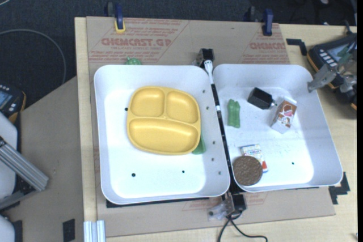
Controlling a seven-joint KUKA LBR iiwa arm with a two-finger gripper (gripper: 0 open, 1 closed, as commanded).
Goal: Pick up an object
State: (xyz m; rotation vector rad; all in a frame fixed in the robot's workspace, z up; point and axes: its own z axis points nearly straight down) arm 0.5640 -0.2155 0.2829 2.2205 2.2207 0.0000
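Nearest the camera sits the brown round disc (248,170), flat in the front corner of the right bin (317,175), close against the front wall. It looks stiff and thin, hard to pinch from above unless the hand straddles its rim.

Going left to right: the left bin (113,167) holds a yellow divided plate (164,121), three compartments, all bare. It is probably light rigid plastic, smooth and wide, so only its raised edge offers a hold. A green scrap (199,147) peeks out from under the plate's right edge, mostly hidden.

In the right bin, a green soft-looking piece (233,113) lies near the left wall, slender enough for a pinch across its width. Just behind the disc lies a small red-and-white packet (252,151), likely light and slippery. Further back sits a black block (261,98), compact and stiff, a fair candidate taken across its short sides. Just beside it stands a small carton (284,114), tilted, light and liable to tip or crush.

The hand (323,80) hangs at the right bin's far right rim, above the counter (170,39), well apart from every object; whether its fingers are apart or together I cannot tell. Nothing is picked yet.
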